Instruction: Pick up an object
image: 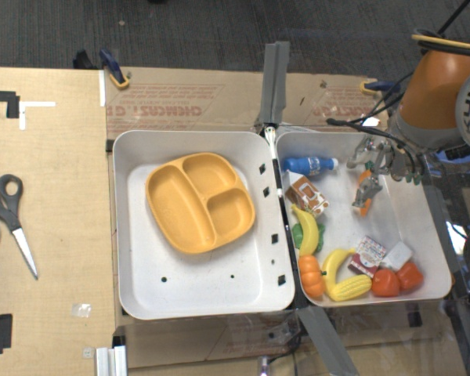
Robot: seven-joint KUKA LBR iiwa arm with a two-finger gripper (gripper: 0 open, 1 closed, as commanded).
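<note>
My gripper (370, 165) hangs over the upper right part of the right bin (435, 233), reaching in from the right. A small orange toy piece (365, 190) sits between its fingers and dangles just below them, above the bin floor. Lower in the same bin lie a blue bottle (309, 164), a brown and white snack box (308, 197), a green toy vegetable (307, 232), a yellow banana (334, 263), an orange fruit (311, 277), a yellow corn cob (350, 288), a red tomato (385, 282) and a red and white packet (370, 254).
The left bin (133, 280) holds a yellow divided plate (201, 202). A grey divider bar (275, 84) runs up between the bins. Scissors (12, 218) lie on the wooden bench at far left. The arm's orange band (435, 84) is above the right bin's far corner.
</note>
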